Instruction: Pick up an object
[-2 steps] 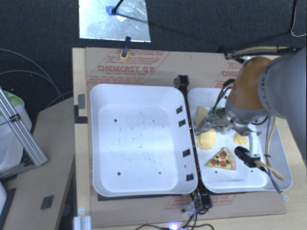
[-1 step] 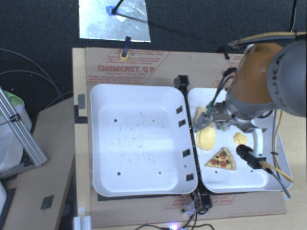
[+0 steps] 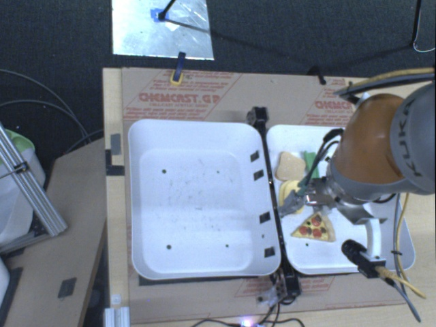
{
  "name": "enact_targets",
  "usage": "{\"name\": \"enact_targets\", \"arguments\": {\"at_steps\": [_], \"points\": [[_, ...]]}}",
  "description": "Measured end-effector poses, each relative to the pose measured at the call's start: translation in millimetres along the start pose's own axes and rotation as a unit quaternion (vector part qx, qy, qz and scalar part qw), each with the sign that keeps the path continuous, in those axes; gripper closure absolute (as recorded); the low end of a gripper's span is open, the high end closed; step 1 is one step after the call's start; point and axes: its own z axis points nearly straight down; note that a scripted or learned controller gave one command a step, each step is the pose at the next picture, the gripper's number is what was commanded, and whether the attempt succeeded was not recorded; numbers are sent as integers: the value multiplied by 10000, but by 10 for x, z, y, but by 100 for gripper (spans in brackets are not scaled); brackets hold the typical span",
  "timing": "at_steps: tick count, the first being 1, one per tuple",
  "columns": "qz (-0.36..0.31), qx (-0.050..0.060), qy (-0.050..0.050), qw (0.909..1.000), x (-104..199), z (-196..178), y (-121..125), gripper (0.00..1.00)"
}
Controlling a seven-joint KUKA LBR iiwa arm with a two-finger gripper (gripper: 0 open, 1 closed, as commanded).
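Dark carpet is surrounding a cardboard-covered counter [image 3: 204,90] that is carrying two shallow white bins side by side. Left bin [image 3: 197,203] is lying bare apart from faint scuff marks. Right bin [image 3: 300,263] is holding the candidate objects: a tan bread-like piece [image 3: 291,163], a green item [image 3: 311,161] just beside it, a yellow piece [image 3: 289,188] below that, and a pizza slice [image 3: 315,228] lying toward the near side. Grey arm with its orange band [image 3: 371,142] is reaching in from the right and hanging over the right bin, covering much of its far side. Gripper [image 3: 294,201] is sitting low at the left part of that bin, close to the yellow piece and just above the pizza slice. Whether the jaws are open or closed cannot be told; the metal tips are blurring into the objects beneath them. No object is visibly sitting between them, and every item appears to be resting on the bin floor. Judged from this, the approach is largely made, while the grasp itself and the lift are remaining to be done.
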Motion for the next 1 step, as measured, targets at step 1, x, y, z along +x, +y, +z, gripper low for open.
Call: {"name": "enact_targets", "arguments": {"at_steps": [1], "points": [[-54, -84, 8, 10000, 521, -1006, 22, 0]]}}
